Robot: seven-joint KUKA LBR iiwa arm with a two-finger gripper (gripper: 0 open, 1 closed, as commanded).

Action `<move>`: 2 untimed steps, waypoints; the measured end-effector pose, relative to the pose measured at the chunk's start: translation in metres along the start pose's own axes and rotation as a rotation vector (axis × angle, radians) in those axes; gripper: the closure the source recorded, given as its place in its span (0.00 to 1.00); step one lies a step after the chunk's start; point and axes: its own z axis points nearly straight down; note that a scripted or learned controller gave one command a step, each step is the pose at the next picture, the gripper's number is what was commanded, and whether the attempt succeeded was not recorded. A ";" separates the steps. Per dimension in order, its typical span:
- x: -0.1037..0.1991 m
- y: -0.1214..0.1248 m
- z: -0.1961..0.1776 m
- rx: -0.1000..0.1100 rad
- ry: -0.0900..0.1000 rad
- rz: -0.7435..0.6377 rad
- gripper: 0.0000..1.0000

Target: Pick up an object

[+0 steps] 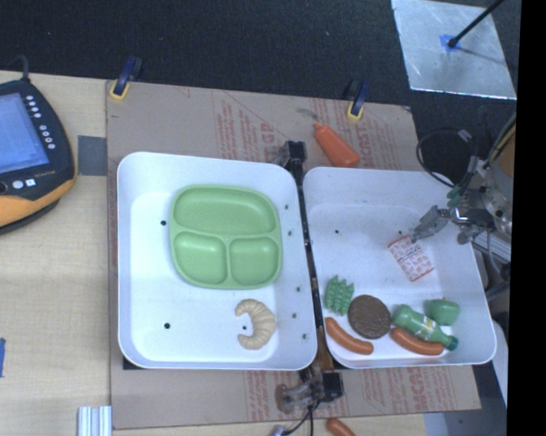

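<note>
Packet (411, 258) lies flat in the right bin (345, 193), just below the gripper (431, 223); I cannot tell how its jaws stand. Toy food crowds the near wall.

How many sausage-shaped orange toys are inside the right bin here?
2. One sausage lies along the front wall below the brown patty; the other sausage sits right of it, partly under the green bottle, which might hide more.
</note>
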 end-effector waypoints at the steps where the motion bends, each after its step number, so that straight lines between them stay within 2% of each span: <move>1: 0.019 0.000 0.085 0.005 0.000 -0.004 0.00; 2: 0.018 0.001 0.074 0.005 -0.001 -0.006 1.00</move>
